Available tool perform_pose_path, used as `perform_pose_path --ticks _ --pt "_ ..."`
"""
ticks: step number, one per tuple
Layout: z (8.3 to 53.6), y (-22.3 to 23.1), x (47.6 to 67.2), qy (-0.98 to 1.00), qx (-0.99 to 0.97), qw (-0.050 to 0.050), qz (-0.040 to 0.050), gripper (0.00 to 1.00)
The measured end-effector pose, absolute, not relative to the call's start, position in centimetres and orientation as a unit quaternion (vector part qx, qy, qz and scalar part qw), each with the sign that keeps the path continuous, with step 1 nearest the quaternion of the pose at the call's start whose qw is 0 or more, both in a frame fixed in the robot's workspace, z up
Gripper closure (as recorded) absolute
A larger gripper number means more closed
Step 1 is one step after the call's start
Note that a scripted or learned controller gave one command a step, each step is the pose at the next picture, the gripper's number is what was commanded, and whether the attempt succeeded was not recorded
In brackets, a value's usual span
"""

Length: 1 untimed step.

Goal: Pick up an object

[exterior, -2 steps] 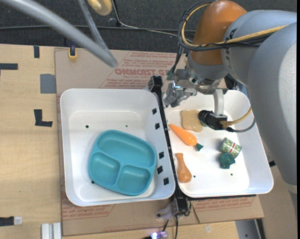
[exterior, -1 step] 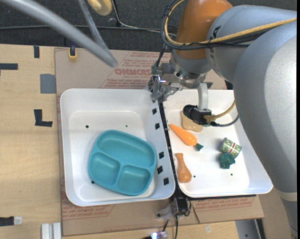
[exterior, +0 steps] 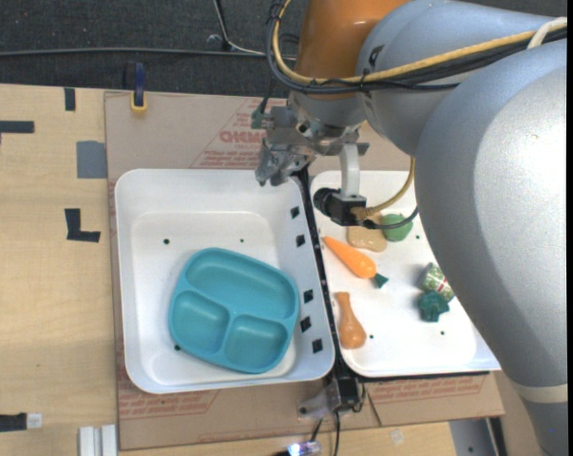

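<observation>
The grey arm with its orange band (exterior: 348,22) is seen reaching in from the right, and its two-finger gripper (exterior: 284,164) is poised above the far end of the divide between the two shallow white bins. How far the fingers are parted cannot be told, and nothing is seen between them. The left white bin (exterior: 139,255) is occupied by a teal plastic divided plate (exterior: 233,309), set toward the near right corner; bare white floor is left along the far and left walls. The right white bin (exterior: 400,350) is partly covered by the arm, and its near portion lies open. In it an orange plastic carrot with a green tip (exterior: 351,256) is laid at a slant beside the divide, with a tan oval piece (exterior: 367,238) and a green round piece (exterior: 393,226) just beyond it. A small orange gourd-shaped toy (exterior: 348,321) lies nearer, and a green leafy toy (exterior: 434,293) sits toward the right wall. Both bins rest on brown cardboard (exterior: 181,131) upon the wooden tabletop (exterior: 39,283).
</observation>
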<state>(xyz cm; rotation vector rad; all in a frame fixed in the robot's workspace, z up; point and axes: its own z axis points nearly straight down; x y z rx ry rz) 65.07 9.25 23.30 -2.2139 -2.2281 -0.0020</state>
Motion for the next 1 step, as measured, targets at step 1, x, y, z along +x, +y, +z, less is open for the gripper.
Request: perform_pose_path --ticks 1 --pt "23.23 8.92 65.04 -0.708 -0.706 0.000 0.0007 0.00"
